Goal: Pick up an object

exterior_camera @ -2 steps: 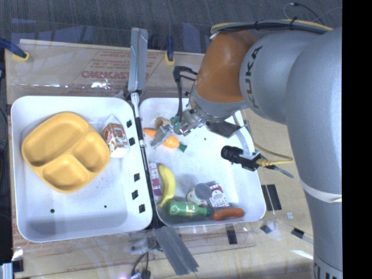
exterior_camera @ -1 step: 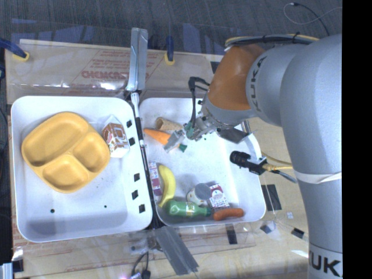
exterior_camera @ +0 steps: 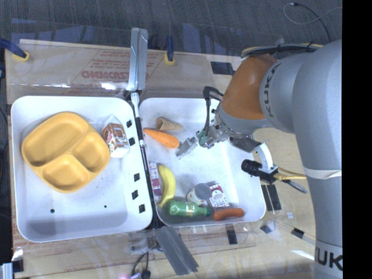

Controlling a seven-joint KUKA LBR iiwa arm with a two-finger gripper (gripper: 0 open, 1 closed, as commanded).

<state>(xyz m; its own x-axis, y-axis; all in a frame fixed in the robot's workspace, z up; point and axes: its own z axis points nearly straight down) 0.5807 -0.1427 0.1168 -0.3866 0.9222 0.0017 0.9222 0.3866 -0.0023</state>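
A: Below the camera is a bench covered with clear plastic sheet, and on it two shallow white bins stand side by side. What is in the left bin [exterior_camera: 35, 214]?

B: A yellow tray with three compartments [exterior_camera: 65, 150] lies in its far left part. Just beside the tray, near the wall between the bins, is a small brown and white carton [exterior_camera: 115, 137], a little tilted.

A: And the right bin [exterior_camera: 232, 161]?

B: More things. At the far side there is an ice cream cone [exterior_camera: 168, 124], and very near to it an orange carrot [exterior_camera: 161, 138]. Along the left wall lies a small red and white packet [exterior_camera: 154, 178], and a banana [exterior_camera: 167, 184] is touching it. At the near wall I see a green bottle [exterior_camera: 187, 210] on its side, a small can with red label [exterior_camera: 210, 195] just behind it, and a red sausage-like thing [exterior_camera: 228, 214] to the right of the bottle.

A: Where is the arm?

B: The grey arm [exterior_camera: 302, 97] with the orange band comes from the right, and the gripper [exterior_camera: 187, 148] hangs over the middle of the right bin, near the carrot's right end but apart from it.

A: Does it hold something?

B: I see nothing between the fingers. If they are wide or narrow, I cannot tell; they are small and blurred.
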